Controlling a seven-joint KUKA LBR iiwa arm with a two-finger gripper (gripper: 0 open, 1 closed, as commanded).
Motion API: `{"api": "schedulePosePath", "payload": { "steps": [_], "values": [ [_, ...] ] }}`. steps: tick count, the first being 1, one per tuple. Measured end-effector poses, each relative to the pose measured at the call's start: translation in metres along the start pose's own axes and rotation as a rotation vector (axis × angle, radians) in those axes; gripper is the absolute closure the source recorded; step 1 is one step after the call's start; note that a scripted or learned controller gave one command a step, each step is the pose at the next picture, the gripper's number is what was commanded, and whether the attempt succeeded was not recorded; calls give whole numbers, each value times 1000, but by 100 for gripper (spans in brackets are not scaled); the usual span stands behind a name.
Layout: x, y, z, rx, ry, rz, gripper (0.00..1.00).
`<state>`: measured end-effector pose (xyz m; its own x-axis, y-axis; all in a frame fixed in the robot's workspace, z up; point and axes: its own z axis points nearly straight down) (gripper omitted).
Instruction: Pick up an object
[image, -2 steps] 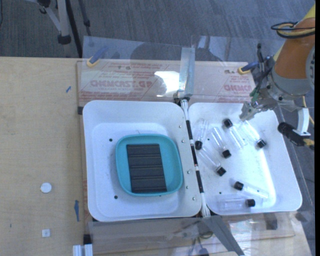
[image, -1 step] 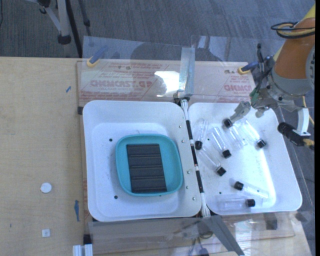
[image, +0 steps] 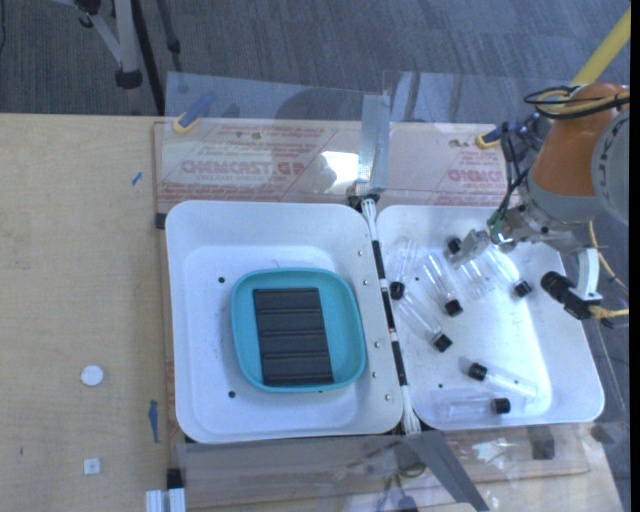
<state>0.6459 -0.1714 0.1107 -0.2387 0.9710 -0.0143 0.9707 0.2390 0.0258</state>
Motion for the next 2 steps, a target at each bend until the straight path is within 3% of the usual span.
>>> {"api": "schedulePosePath", "payload": {
  "steps": [1, 2],
  "values": [
    [41, -26, 22, 21, 11, 39, 0],
    [41, -24, 10, 16, 11, 39, 100]
  ]
}}
